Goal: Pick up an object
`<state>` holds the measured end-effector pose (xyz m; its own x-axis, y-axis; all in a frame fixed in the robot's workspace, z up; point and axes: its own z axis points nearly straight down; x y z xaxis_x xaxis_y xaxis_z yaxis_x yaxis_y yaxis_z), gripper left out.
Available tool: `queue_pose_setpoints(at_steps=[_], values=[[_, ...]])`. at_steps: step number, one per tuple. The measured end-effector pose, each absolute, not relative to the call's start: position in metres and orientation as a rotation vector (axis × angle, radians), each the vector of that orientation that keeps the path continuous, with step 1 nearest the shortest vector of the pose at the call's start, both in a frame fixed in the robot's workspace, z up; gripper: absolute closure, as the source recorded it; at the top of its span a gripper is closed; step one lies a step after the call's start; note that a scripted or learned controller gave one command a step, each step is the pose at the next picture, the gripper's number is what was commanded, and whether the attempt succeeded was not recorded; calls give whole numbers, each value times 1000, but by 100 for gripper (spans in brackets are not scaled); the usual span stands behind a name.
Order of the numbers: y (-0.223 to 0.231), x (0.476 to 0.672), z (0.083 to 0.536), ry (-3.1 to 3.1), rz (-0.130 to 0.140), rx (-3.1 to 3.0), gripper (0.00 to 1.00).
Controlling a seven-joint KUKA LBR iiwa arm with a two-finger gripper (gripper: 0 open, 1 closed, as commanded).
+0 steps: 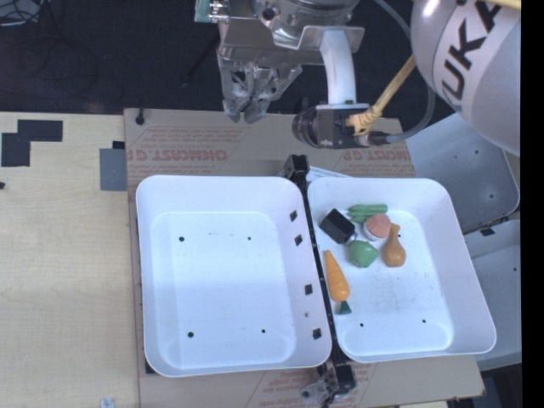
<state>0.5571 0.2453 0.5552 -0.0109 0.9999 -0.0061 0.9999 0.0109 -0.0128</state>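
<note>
Right bin [459, 313] toys [365, 236] well below-right of claw [246, 109].

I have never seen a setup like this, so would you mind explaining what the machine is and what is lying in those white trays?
This is one camera fixed above a bench, looking down at a slant. The large grey shape at top right is a robot arm; its gripper hangs above the far edge of the bench, with nothing visible between its fingers. Below sit two shallow white bins side by side. The right bin holds small toy foods clustered near its far left corner: an orange carrot, a black block, a green pod, a round pink piece, a green lump and an orange pear shape. The left bin adjoins it.
</note>
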Motion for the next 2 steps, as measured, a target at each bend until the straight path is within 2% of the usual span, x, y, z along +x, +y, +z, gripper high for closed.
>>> queue_pose_setpoints(at_steps=[2], values=[[247,557,573,-2239,34,-2191,100]])
